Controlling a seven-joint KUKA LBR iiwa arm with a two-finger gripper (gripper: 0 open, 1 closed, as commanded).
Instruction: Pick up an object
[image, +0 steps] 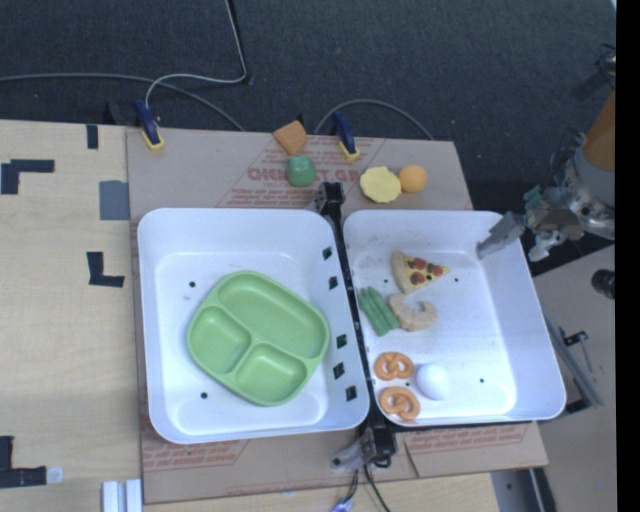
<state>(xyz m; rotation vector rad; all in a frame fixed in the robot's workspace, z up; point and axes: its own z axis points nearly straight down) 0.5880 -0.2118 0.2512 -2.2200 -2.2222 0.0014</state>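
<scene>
The gripper (505, 236) sits above the upper right rim of the right bin (520, 330); finger state cannot be determined. The pizza slice (418, 270) lies in that bin, near the gripper (to its left and slightly lower). Two pretzels (393, 367) lie well apart from it.

This is a robotics lab bench. Two white bins (160, 300) sit clipped onto a cardboard sheet (250, 180) held by blue clamps (150, 128). Cables (200, 78) trail behind the bins over dark carpet (420, 60), black tape marks (100, 268) dot the wooden top left of them, and toy foods (418, 270) lie inside.
</scene>
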